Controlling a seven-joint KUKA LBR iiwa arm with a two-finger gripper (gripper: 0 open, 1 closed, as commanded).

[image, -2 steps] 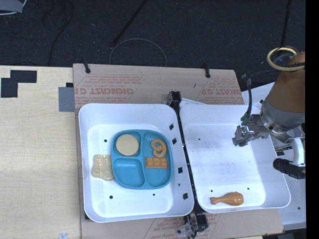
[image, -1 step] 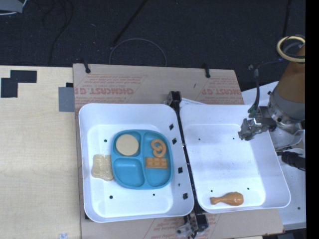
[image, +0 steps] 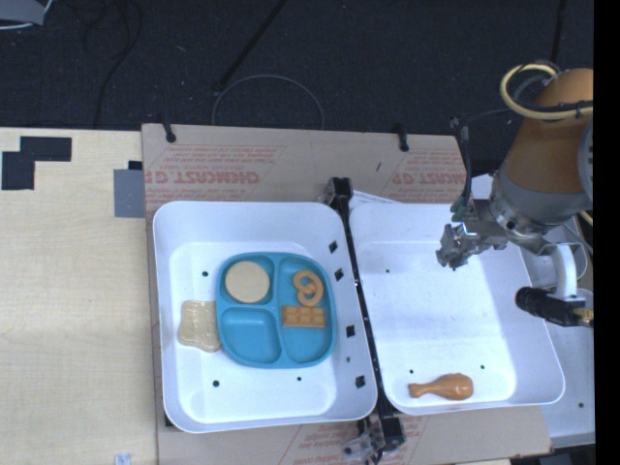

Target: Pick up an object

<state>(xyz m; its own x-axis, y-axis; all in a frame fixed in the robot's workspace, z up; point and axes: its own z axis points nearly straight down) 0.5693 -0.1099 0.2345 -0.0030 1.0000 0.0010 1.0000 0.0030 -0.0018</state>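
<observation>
Drumstick (image: 442, 387) lies near the front wall of the right bin (image: 528, 381); claw (image: 453, 251) hovers well above it, its state unclear.

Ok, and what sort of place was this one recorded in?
Most likely a robotics lab test bench: two white bins side by side on a cardboard sheet, toy food such as a drumstick and a blue divided tray, and loose cables on dark carpet behind.

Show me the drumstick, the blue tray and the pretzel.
drumstick (image: 444, 387), camera view, on its thick meaty end.
blue tray (image: 254, 339), camera view, on its bare lower-left compartment.
pretzel (image: 307, 286), camera view, on its looped middle.
</observation>
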